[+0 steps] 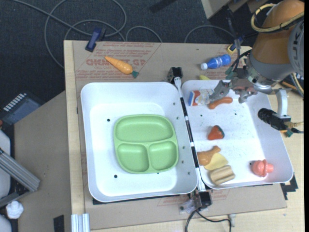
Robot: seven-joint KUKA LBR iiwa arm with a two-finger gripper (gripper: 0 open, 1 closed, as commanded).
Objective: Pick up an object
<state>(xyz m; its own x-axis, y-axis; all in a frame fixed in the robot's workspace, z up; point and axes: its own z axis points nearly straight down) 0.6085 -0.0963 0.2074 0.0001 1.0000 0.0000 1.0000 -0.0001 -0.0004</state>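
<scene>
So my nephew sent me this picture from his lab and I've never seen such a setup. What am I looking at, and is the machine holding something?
This is one camera fixed above a bench, looking down at a slant. The grey and orange machine at the right is a robot arm; its job is to pick up an object. At its tip is a claw, low over the far end of the right bin, right by an orange sausage-shaped toy. I cannot tell whether the claw grips anything.

That bin also has toy food: a red and white packet, a strawberry-like piece, a chicken drumstick, a bread roll and a pink piece. The left bin holds a green divided plate. Outside the bins lie a toy carrot and a small blue bottle.
</scene>
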